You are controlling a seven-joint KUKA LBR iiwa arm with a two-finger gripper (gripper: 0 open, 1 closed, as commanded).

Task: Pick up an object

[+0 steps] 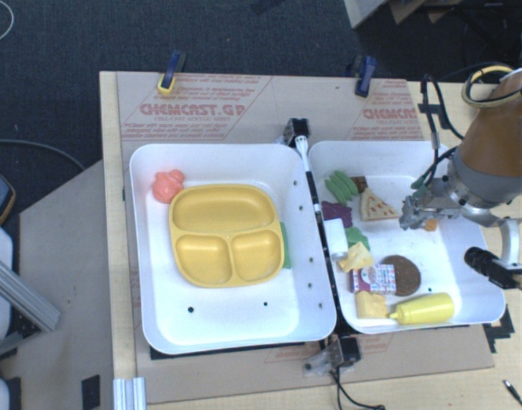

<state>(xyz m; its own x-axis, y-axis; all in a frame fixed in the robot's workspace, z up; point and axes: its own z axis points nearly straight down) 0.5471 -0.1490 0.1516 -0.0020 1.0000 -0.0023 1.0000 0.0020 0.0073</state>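
My gripper (419, 217) hangs low over the right bin (466, 284), near its middle right, just right of a tan sandwich wedge (378, 207). A small orange object (429, 224) shows right at the fingertips; whether it sits between them I cannot tell. Other pieces lie in this bin: a green leafy item (340, 184), a purple piece (335, 213), a brown round cookie (404, 273), a yellow mustard bottle (423, 308), a small red-and-white packet (372, 278) and yellow chunks (356, 257).
The left bin (149, 254) holds a yellow three-compartment plate (225, 233) and a pink toy (167, 185) at its back left corner. A black divider rail (312, 203) runs between the bins. The arm's orange band (493, 135) rises at the right edge.
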